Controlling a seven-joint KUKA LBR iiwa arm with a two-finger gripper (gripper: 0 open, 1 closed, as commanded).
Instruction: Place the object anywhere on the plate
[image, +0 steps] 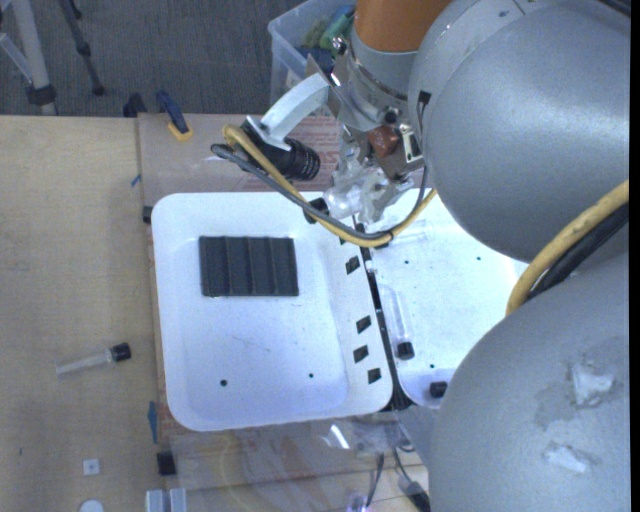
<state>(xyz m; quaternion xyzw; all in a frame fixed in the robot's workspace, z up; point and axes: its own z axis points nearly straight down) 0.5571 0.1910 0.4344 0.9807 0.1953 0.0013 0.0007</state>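
Hanging over the seam between the two bins, the gripper (362, 195) sits at the far end of the bench, wrapped in yellow and black cables; whether it is spread or closed cannot be told, since the wrist and cabling hide that part. A clear tube-like object (392, 315) with a dark cap lies in the right bin (455, 275), nearer the camera than the gripper and well apart from it. The dark ribbed plate (249, 266), a flat rectangle with four raised strips, rests in the far part of the left bin (250, 385), to the left of the gripper and not touching it. The grey arm (530, 120), with its orange band at the top, covers much of the right bin. Both bins stand on a light wooden bench (70, 250), where another small clear tube (92, 358) with a black cap lies left of the left bin. A translucent crate (300, 40) stands behind the bench on grey carpet.
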